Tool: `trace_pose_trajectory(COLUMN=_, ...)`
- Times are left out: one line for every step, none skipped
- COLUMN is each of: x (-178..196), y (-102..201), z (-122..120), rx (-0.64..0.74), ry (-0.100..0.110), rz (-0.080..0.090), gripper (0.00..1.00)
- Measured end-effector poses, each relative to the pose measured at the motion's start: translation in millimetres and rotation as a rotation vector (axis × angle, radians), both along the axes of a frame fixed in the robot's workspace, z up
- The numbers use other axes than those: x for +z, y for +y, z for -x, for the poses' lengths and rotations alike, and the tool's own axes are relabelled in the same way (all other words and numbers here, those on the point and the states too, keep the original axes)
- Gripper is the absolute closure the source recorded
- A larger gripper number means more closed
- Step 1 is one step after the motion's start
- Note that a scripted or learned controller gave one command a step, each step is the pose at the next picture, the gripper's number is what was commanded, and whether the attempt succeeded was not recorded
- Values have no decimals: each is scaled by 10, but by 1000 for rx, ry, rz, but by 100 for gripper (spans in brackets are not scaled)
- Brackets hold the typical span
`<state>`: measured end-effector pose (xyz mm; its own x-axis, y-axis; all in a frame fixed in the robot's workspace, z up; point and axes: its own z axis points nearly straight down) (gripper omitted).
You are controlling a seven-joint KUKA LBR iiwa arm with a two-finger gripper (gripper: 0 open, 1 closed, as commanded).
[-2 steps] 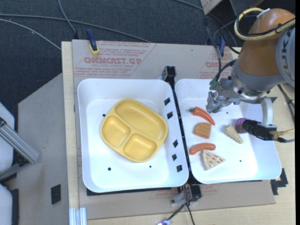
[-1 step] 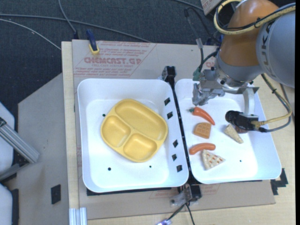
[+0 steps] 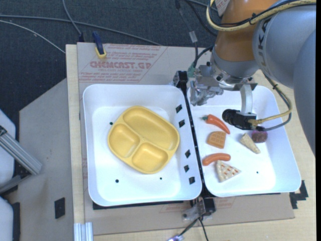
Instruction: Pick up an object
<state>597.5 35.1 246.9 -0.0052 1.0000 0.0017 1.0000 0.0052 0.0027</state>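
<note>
The gripper [image 3: 199, 95] hangs at the right bin's [image 3: 286, 185] back-left corner; can't tell its grip. Carrot [image 3: 217, 123] lies near.

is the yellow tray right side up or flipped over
Right side up: the yellow tray in the left bin shows its three hollow compartments facing the camera, with nothing in them.

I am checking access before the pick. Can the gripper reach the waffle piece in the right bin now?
Probably yes. The waffle piece lies flat with open space above; the carrot and sausage lie apart from it. The gripper is just above the right bin.
</note>
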Motion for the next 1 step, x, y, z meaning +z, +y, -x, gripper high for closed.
trace_pose_trajectory(x=28, y=456, z=-196, rx=0, ry=0, rz=0, gripper=100)
